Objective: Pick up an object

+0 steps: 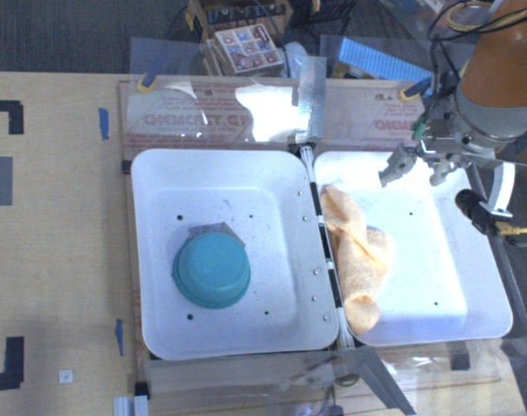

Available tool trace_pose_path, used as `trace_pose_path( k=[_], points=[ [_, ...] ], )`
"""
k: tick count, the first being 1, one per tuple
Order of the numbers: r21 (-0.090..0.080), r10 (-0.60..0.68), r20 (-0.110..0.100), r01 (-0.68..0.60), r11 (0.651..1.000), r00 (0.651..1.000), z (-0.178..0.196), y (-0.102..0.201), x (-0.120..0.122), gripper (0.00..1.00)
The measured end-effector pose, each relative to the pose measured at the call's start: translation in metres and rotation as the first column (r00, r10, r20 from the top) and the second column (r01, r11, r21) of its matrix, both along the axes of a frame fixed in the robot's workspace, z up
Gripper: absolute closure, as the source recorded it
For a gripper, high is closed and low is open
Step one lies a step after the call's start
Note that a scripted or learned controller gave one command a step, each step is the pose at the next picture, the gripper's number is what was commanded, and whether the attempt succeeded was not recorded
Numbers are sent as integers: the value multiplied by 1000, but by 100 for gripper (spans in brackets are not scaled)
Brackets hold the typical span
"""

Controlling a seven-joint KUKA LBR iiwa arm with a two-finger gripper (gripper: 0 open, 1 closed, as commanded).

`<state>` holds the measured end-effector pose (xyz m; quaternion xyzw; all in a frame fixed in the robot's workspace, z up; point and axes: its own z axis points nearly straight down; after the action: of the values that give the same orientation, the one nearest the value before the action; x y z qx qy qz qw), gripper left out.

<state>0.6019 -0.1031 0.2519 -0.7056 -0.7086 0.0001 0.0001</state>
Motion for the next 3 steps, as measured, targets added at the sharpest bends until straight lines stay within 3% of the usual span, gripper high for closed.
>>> trace_pose_path(
  k=[1, 3],
  points=[
    [-1, 90, 12, -90, 996, 996, -155, 9, -34, 0],
    [-2, 94, 23, -94, 996, 995, -158, 5, -40, 0]
  ],
)
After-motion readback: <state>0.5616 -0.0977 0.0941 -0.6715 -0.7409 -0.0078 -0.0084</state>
